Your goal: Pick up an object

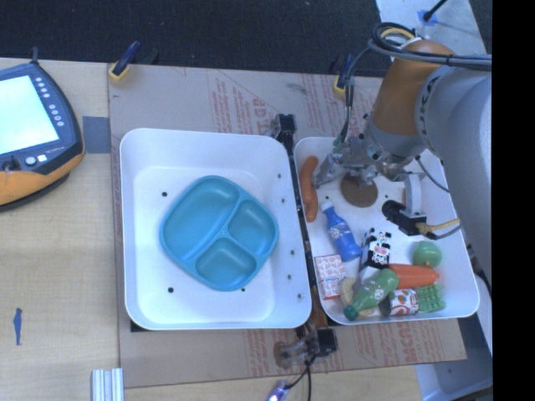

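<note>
Camera view from above: the gripper [361, 176] is lowered into the far end of the right bin [468, 295], just beside a hot dog [309, 189] laid along the bin's left wall. Whether anything is clamped cannot be told (the wrist hides that part). Candidate objects are crowded toward the near end, presumably leaving easier access: blue bottle [340, 233], carrot [412, 275], green bottle [372, 293].

Our bench and what lies around it

We see a pale wooden bench [58, 257] with a brown cardboard sheet [217, 98] laid across it, held by a blue-and-yellow clamp [124, 61] at the far edge; dark carpeted floor [209, 11] lies beyond, a grey-and-orange control tablet [33, 136] rests at the left, and the light is bright and even
</note>
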